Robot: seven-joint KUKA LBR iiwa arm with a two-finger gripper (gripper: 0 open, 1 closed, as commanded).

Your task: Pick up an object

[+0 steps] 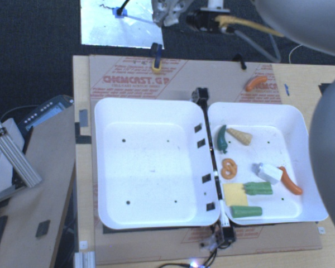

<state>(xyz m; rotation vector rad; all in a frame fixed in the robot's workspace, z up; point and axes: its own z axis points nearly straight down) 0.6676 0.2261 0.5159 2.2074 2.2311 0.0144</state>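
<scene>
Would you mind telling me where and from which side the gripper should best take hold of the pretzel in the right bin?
Grip the pretzel from straight above, fingers across its outer rim. It lies flat with bare floor around it, though the yellow block sits close below and the bin divider lies to its left, so closing along the top-bottom line looks riskier than left-right.

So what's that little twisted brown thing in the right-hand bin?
It looks like a toy pretzel, orange-brown, looped into the usual knot shape with small holes through it, probably plastic. It lies flat on the floor of the right bin, near the bin's left wall. A yellow square piece sits just below it in the picture, close but seemingly not touching, and a dark green curved piece lies above it. Nothing is holding it.
</scene>
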